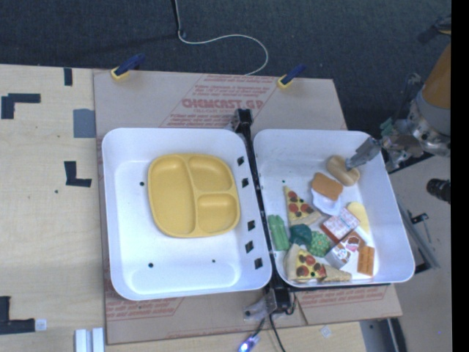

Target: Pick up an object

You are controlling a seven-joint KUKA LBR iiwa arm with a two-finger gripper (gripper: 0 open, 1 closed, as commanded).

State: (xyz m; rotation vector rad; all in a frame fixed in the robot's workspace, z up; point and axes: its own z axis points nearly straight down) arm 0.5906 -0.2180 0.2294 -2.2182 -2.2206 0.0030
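- Reaching in from the right, the gripper (pixel 361 155) hangs over the upper right part of the right bin (pixel 396 218), its grey tip slanting down and to the left.
- Whether the claw is spread or closed cannot be told here (the tip reads as one blurred grey wedge), and nothing is seen held in it.
- Nearest thing to it is the tan bread roll (pixel 341 170), lying in the right bin just below and to the left of the tip, close enough that the two seem almost to touch.
- Its long axis runs from upper left to lower right, roughly crosswise to the slant of the claw, which I judge a fair line-up for closing across its narrow width.
- Just past the roll, further down and left, sits an orange and white block (pixel 327 188); the rest of the toy food (pixel 322 244) is heaped toward the bin's lower half, well apart from the claw.
- A yellow divided plate (pixel 194 195) lies in the left bin (pixel 124 233), far from the arm and no likely target.
- My guess is that the coming move needs only a short drop down and left onto the roll.
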